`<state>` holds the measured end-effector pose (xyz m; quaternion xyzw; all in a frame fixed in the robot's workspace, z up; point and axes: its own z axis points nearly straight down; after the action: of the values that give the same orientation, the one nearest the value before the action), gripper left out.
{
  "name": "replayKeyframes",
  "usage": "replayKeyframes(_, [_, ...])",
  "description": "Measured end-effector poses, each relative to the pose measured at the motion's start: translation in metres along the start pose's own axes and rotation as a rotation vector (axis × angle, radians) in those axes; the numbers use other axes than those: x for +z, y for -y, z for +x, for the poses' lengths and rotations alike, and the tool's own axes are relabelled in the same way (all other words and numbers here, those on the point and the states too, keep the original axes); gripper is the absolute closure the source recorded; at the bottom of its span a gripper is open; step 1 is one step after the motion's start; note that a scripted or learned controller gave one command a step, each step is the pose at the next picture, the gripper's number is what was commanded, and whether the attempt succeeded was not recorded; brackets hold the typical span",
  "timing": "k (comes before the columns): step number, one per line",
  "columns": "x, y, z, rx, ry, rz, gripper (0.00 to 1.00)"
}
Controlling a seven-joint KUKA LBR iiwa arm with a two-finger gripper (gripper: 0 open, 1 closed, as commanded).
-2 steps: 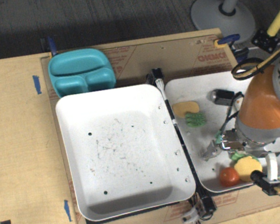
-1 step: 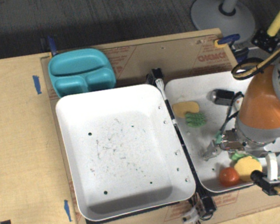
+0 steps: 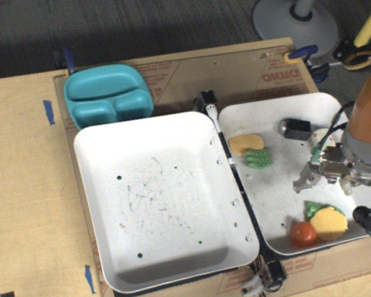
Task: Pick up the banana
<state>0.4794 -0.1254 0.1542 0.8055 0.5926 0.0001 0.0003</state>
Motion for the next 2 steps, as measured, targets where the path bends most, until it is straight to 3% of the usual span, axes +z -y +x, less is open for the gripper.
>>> replayKeyframes(1, [0.069,0.01,0.032,-0.032,-0.001,-0.001,0.0])
replayKeyframes(2, [-0.021,-0.008,-0.027,-0.015,0.0,0.0,0.0])
